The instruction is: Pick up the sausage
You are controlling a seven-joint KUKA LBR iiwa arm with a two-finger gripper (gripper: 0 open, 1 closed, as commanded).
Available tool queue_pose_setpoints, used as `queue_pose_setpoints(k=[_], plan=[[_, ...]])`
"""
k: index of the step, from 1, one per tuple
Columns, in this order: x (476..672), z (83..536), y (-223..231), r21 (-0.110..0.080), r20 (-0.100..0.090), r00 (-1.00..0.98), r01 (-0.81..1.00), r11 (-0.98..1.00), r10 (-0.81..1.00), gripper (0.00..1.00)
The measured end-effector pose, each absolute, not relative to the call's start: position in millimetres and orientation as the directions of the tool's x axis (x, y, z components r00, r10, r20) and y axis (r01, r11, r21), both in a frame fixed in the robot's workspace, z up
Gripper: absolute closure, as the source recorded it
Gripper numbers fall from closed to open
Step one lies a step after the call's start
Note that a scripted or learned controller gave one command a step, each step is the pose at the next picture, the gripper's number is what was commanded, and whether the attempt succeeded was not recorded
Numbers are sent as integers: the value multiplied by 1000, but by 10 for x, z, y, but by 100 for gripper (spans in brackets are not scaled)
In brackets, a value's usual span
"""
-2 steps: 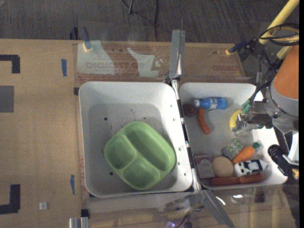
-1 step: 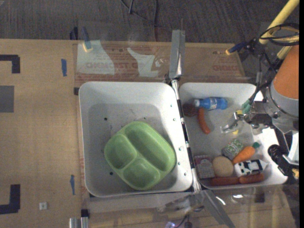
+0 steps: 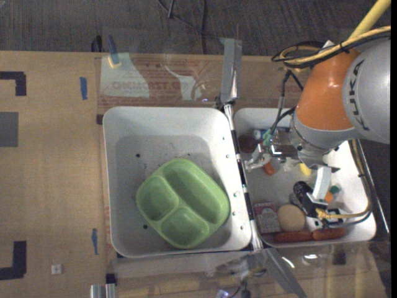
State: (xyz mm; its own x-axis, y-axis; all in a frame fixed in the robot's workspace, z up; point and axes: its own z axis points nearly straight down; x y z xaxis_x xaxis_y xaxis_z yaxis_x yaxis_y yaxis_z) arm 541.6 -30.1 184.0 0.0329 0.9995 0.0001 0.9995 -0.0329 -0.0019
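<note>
The arm [image 3: 375, 98], lettered KUKA, reaches over the bin [image 3: 366, 223] holding the sausage [image 3: 296, 236].

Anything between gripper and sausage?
Yes: a round tan item lies between the gripper and the sausage, close against the sausage by the near wall of the right bin. Nothing lies on top of it.

You look down at a slant from above the bench [image 3: 49, 185]; left bin [image 3: 127, 144] and right bin [image 3: 364, 215] both fit.
</note>
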Motion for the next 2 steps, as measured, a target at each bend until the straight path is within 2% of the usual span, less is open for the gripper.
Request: queue_pose_setpoints(k=[1, 2], plan=[[5547, 1846, -253, 2, -1, -118, 993, 118, 993, 0], [5595, 870, -982, 6, -1, -140, 990, 140, 990, 0]])
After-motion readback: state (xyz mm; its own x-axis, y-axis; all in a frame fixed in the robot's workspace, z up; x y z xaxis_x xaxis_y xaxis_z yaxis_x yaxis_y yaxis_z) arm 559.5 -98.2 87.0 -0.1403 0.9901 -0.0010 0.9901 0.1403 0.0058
